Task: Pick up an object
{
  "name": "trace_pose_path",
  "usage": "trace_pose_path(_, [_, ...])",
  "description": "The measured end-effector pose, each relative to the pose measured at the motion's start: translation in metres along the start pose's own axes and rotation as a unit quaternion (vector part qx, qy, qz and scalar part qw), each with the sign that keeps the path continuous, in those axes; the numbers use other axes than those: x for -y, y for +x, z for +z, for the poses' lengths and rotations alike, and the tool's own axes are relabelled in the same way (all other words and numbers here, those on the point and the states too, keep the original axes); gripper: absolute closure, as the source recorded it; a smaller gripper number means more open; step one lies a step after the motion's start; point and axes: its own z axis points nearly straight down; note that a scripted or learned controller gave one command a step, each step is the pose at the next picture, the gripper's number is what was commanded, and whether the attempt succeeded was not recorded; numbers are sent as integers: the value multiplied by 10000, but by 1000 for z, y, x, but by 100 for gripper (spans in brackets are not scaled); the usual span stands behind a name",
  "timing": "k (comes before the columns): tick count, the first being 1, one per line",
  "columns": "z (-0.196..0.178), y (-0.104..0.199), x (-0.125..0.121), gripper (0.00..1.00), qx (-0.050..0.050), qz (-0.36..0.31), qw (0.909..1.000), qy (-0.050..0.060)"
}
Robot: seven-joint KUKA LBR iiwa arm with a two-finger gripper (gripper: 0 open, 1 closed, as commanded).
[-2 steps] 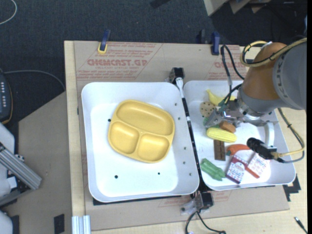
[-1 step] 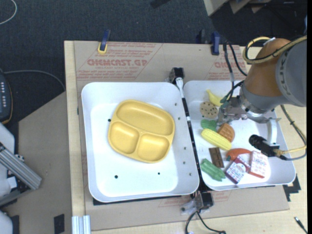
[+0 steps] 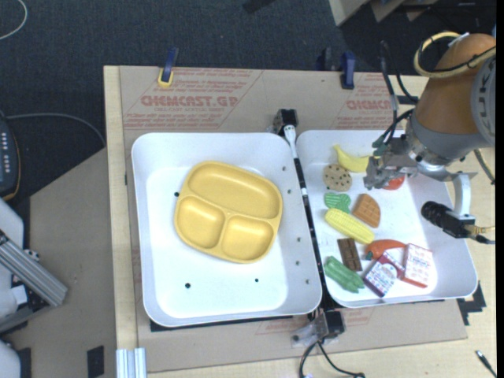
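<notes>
The gripper [image 3: 381,173] hung low in the upper part of the right bin [image 3: 465,270], its dark fingers down over a small red item [image 3: 394,183] that showed only as a red sliver at their right side; whether they were open or closed, or had the item between them, could not be told. Just left of the gripper lay a yellow banana [image 3: 350,160], curved and smooth, and below that a round tan cookie [image 3: 338,177] speckled with dark chips. Under the gripper sat an orange-brown piece shaped like a bread slice [image 3: 366,209]. Further down the left side of the bin lay a green ridged piece [image 3: 337,200], a yellow corn cob [image 3: 350,226] set at a slant, a dark brown chocolate bar [image 3: 350,253] and a green pepper-like piece [image 3: 342,275]. Toward the lower middle lay a red-orange item [image 3: 385,247] beside two small red-and-white printed packets [image 3: 402,268], touching one another. The grey arm with its orange band [image 3: 465,61] came in from the upper right of the frame. The left bin [image 3: 150,211] held a yellow divided tray [image 3: 227,210] with three compartments, near its middle. Both bins rested on a cardboard-covered bench [image 3: 228,93].
</notes>
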Motion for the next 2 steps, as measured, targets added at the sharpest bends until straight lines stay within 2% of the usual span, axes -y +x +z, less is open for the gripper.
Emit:
trace_pose_path(1, [-54,0,-2,100,0,-4,10000,-6])
trace_pose_path(2, [-56,54,-2,100,-19,-29,10000,29])
